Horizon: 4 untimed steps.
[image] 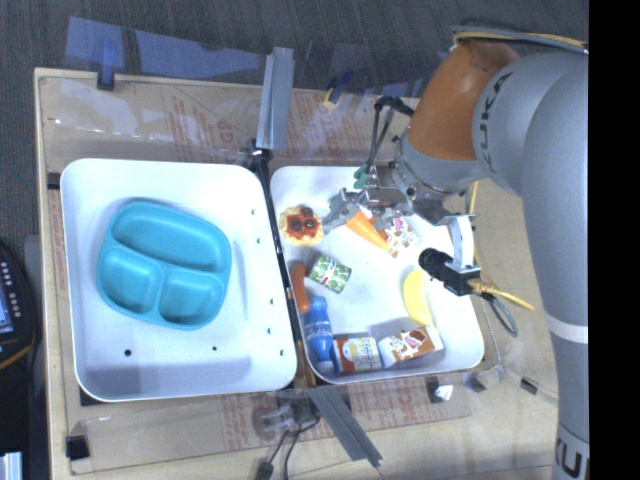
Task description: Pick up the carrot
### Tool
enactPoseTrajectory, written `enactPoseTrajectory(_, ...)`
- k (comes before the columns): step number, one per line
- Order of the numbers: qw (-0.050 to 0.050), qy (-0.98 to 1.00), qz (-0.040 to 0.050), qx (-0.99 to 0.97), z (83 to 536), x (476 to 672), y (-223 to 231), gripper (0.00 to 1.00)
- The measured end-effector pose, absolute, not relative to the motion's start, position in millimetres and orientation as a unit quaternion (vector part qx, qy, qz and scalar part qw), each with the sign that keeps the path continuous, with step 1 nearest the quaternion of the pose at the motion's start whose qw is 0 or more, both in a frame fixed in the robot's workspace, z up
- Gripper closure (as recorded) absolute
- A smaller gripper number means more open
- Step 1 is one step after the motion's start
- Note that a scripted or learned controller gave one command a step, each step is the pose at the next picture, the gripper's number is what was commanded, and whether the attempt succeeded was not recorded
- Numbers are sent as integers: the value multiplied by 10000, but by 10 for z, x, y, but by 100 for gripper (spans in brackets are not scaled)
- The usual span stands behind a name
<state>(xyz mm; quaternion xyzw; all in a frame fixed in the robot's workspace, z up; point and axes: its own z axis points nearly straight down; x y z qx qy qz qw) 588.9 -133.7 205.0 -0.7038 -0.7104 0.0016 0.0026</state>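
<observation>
Camera view, looking down at a slant on both bins.

Right bin [462, 340]: shallow, white, smooth plastic with rounded corners. Contents: carrot [364, 230], an orange tapered wedge lying in the upper middle of the bin, its thicker end just under the gripper; a small red-and-white printed packet [400, 236] touching its right side; a round piece with yellow rim and dark red centre [301, 224] near the left wall; a green-and-white printed packet [330, 273] near the centre; a pale yellow curved piece, banana-like [416, 296], to the right; a blue bottle [318, 330] lying along the left wall, with a thin orange-red stick [298, 286] above it; two small printed cartons [386, 349] side by side along the near wall.

Gripper [350, 204]: metal, grey, at the carrot's upper end. Whether it is open, closed or clamped on the carrot cannot be told; the wrist hardware hides it.

Arm [520, 98]: grey casing, glossy orange band, entering from the right and covering the bin's upper right corner. A black cylindrical fitting [442, 270] and cables hang beside it.

Left bin [90, 363]: same white plastic, holding a turquoise three-compartment tray [165, 261], matte, with rounded edges.

Bench [150, 118]: pale board with faint red print, a grey metal bar [273, 98] between the bins at the back. Dark carpet [200, 8] beyond.
</observation>
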Motion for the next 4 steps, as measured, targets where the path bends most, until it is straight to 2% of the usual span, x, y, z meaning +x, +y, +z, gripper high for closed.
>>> enactPoseTrajectory(1,0,-7174,30,-6967,910,6450,-1111,0)
enactPoseTrajectory(2,-5,-7814,-1,-6240,2901,6516,-1003,0)
enactPoseTrajectory(3,-7,-8221,-2,-5693,4441,6567,-582,0)
enactPoseTrajectory(4,11,-9224,10,-3863,2143,6566,-276,0)
